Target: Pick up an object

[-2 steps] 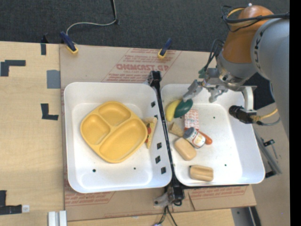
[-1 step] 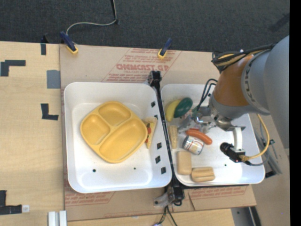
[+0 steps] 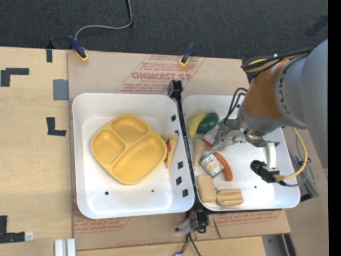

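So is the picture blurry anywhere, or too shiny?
In the camera view the light is even and soft; the divided yellow plastic plate looks sharp, with only a faint shadow at its edge. The white left bin is bright but keeps its detail. The small jumbled items near the gripper are too tiny to make out well.

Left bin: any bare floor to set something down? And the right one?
Left bin: free strips in front of the yellow tray and along its left wall. Right bin: bare floor toward the front right, past the bread rolls. Crowded along its left side: lemon, green item, can, sausage, with the gripper there.
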Controlling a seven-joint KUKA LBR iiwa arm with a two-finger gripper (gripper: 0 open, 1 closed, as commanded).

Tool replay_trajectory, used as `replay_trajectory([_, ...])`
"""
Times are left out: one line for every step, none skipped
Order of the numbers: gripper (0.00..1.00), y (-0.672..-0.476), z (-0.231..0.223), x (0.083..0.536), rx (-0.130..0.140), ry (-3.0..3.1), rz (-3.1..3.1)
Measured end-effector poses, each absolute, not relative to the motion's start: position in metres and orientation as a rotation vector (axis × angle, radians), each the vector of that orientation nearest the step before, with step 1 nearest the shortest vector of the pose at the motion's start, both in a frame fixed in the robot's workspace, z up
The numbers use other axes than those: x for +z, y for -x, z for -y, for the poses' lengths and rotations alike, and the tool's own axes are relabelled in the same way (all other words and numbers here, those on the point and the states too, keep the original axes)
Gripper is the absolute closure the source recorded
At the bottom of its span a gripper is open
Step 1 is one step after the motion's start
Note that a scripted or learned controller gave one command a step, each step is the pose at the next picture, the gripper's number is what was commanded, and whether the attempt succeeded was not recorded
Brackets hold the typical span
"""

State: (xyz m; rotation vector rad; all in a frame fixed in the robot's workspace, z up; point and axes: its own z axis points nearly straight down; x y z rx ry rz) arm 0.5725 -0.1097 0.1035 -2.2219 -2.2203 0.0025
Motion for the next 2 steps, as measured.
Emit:
replay_trajectory([1.0,-0.5234,0.0685,0.1911,-0.001,2.218,2.223])
replay_trajectory([0.0,-0.5232,0.0688,0.1909,0.0,2.218,2.223])
